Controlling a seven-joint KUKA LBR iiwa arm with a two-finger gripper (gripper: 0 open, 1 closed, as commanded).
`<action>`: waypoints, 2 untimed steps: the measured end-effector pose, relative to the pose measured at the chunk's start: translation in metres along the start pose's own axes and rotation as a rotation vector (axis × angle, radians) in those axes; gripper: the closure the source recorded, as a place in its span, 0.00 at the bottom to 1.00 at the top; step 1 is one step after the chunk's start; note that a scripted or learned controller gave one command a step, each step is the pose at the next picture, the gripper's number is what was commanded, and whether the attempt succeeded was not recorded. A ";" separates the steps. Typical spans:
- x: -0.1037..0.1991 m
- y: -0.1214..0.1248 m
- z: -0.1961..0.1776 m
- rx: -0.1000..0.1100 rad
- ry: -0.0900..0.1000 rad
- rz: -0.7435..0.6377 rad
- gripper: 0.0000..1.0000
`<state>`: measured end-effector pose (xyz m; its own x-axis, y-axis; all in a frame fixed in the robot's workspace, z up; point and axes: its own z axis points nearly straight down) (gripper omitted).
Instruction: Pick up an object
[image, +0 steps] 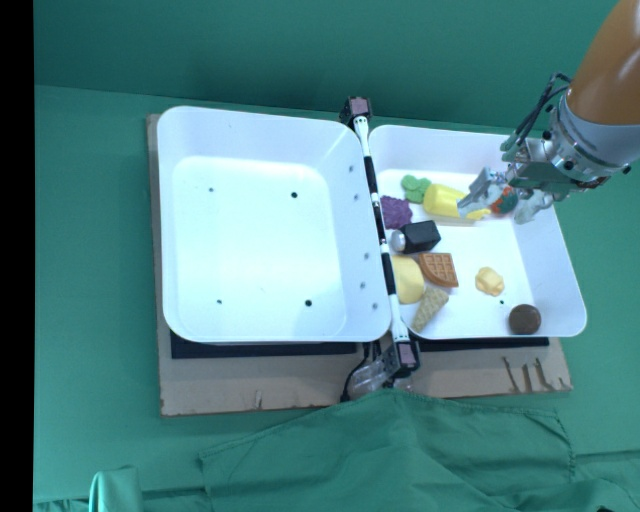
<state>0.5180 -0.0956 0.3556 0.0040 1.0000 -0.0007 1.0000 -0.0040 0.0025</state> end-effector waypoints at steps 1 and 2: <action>-0.042 0.062 0.072 0.000 -0.003 0.002 0.00; -0.071 0.065 0.170 0.001 -0.002 0.003 0.00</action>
<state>0.5835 -0.1668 0.1856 0.0072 1.0000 -0.0027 1.0000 -0.0072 0.0014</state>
